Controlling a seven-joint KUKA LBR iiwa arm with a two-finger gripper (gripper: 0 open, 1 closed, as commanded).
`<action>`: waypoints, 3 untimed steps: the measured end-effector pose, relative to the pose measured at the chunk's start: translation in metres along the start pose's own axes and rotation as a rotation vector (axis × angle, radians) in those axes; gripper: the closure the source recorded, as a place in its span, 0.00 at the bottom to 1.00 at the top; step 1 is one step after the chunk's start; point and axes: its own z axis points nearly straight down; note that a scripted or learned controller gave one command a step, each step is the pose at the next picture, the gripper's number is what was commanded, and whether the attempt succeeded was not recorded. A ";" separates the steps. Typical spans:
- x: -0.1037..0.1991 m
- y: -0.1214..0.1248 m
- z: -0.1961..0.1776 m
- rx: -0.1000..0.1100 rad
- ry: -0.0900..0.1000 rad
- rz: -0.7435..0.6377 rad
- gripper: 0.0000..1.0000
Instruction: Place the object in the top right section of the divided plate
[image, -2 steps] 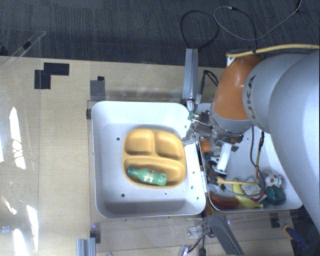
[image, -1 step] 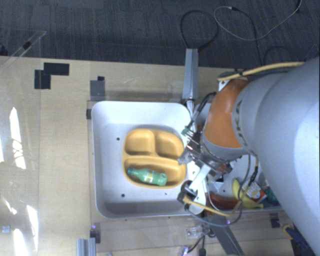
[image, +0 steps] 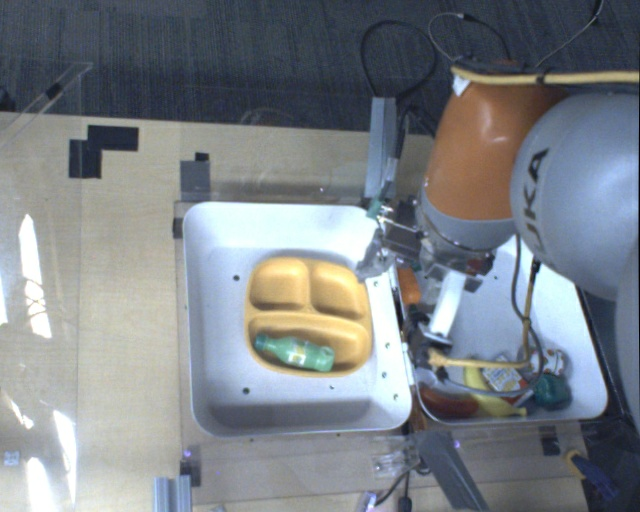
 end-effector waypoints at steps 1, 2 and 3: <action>-0.005 -0.023 0.114 0.006 -0.003 0.188 0.00; -0.032 0.047 -0.044 0.000 -0.001 -0.069 0.00; -0.038 -0.006 0.079 0.004 -0.003 0.250 0.00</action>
